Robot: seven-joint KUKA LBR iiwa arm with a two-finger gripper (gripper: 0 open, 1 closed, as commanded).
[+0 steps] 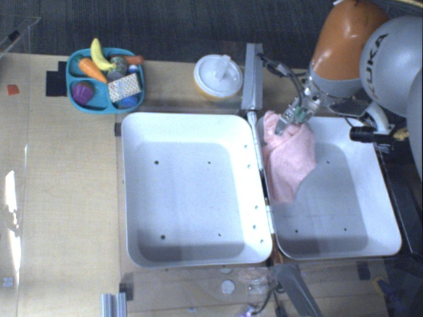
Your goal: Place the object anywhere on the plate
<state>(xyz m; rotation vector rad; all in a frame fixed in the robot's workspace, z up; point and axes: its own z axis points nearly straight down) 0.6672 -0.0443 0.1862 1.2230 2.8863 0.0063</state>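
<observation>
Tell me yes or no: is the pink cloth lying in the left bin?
No. The pink cloth lies in the right bin, draped against its left wall, with the gripper at its top edge.

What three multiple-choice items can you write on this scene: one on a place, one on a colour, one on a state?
1. Where does the pink cloth lie?
A. in the left bin
B. in the right bin, against its left wall
C. on the blue tray

2. What colour is the divided tray at the bench's far left?
A. blue
B. red
C. white

3. How is the lidded cup?
A. tipped inside a bin
B. standing on the bench behind the left bin
C. held by the gripper

Key: 1 B, the cloth drapes over that bin's left side. 2 A, the tray with the toy food is blue. 3 B, the cup stands behind the bins.
</observation>
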